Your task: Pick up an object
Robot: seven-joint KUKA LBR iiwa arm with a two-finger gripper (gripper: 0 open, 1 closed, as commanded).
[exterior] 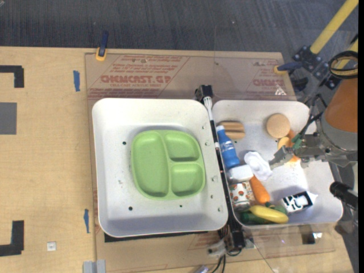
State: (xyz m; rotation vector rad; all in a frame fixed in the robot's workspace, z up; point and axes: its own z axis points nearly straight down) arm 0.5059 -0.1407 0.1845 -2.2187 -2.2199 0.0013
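Claw (pixel 282 152) seen low in right bin (pixel 324 206); open or shut cannot be told. Carrot (pixel 260 190) lies just below-left of claw, beside white cloth (pixel 257 164). Judged light, stiff, smooth; best gripped across middle.

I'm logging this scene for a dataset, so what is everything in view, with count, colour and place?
bins: 2, white, side by side on the bench
tray: 1, green, three compartments, in the left bin
bottle: 1, blue, right bin, along its left wall
carrot: 1, orange, right bin
banana: 1, yellow, right bin, near edge
round block: 1, tan, right bin, far side
cup: 1, white with red spots, beside the carrot
arm: 1, grey and orange, at the right
gripper: 1, over the right bin
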